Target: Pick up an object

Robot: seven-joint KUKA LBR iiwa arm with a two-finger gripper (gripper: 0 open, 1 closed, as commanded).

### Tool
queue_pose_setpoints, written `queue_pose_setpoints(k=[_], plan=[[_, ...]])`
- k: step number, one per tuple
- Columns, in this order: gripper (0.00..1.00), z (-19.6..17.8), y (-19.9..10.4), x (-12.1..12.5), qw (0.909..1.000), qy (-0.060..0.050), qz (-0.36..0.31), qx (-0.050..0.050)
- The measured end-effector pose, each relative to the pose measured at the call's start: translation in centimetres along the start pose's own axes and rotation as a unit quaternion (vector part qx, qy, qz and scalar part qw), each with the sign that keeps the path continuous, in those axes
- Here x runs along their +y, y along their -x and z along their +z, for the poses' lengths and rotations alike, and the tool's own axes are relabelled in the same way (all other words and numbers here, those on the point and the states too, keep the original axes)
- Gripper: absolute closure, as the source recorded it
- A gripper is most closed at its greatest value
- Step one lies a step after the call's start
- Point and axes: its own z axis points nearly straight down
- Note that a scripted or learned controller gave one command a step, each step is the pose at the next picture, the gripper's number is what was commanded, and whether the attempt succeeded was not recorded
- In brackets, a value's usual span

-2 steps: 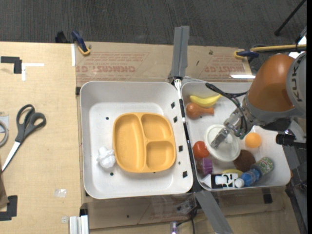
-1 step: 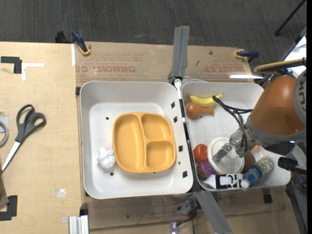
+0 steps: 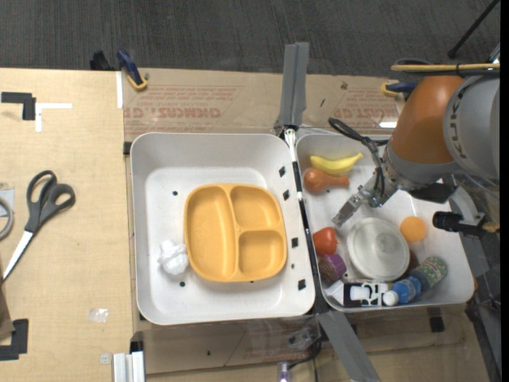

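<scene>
- From the camera view we see the gripper (image 3: 351, 210) low in the right bin (image 3: 455, 295), its fingers slightly parted and grasping nothing, their tips just above the upper-left rim of a clear round container (image 3: 380, 249).
- Around it we find the pickable objects: a banana (image 3: 335, 162) and a brown pear-like piece (image 3: 321, 181) toward the far wall, a red tomato-like piece (image 3: 324, 239) and a purple one (image 3: 332, 267) by the left wall, an orange ball (image 3: 413, 228) to the right, and a blue-capped bottle (image 3: 407, 289) along the near wall.
- In the left bin (image 3: 151, 213) we see a yellow divided tray (image 3: 236, 231) with a white crumpled lump (image 3: 172, 257) touching its left edge.
- On the bench (image 3: 64, 293) to the left lie scissors (image 3: 36, 209).
</scene>
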Motion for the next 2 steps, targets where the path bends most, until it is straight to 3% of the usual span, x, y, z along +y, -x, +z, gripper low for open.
queue_pose_setpoints(k=[1,2], plan=[[0.00,-0.1,2.5,5.6,0.9933,0.001,0.115,-0.001],[1.00,-1.2,2.5,5.7,0.9936,0.001,0.113,-0.003]])
